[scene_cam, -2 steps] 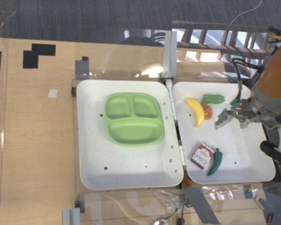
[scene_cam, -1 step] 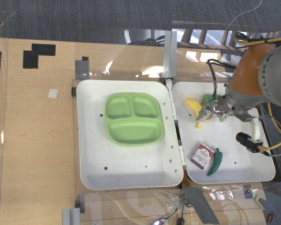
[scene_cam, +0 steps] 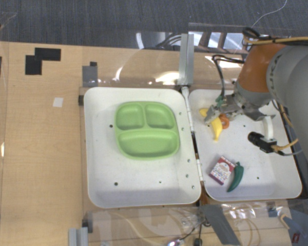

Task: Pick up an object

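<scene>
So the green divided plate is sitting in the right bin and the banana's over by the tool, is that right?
Not quite. The camera view shows the green divided plate in the left bin, not the right one. The banana does lie by the tool, in the right bin.

My gripper is low in the right bin, right at the yellow banana. Nearer the front lie a small red box and a green pepper, touching. The left bin holds a green divided plate.
</scene>
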`<state>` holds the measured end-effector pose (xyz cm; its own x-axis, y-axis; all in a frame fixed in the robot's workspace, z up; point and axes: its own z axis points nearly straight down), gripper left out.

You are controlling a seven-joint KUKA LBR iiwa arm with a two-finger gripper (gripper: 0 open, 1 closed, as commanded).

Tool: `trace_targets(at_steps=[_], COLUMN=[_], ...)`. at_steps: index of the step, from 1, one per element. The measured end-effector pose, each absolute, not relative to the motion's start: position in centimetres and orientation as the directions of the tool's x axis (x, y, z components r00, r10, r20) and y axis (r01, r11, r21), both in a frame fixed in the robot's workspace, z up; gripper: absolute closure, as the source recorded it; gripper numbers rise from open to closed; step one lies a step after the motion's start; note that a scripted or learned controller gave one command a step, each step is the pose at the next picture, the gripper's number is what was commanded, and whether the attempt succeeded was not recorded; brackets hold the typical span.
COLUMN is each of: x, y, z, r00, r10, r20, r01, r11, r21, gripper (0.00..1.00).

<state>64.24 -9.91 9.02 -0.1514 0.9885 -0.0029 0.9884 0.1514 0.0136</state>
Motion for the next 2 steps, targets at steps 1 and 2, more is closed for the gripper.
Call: trace_targets(at_steps=[1,2], x=[64.5,63.4], y=[-9.9,-4.0], z=[10.5,20.8], r00=[-0.154,-0.173], r10=[0.988,0.985], r20=[-0.005,-0.001], r01=[0.988,0.985], r11=[0.154,0.173], r21=[0.022,0.008], gripper=[1.0,1.0])
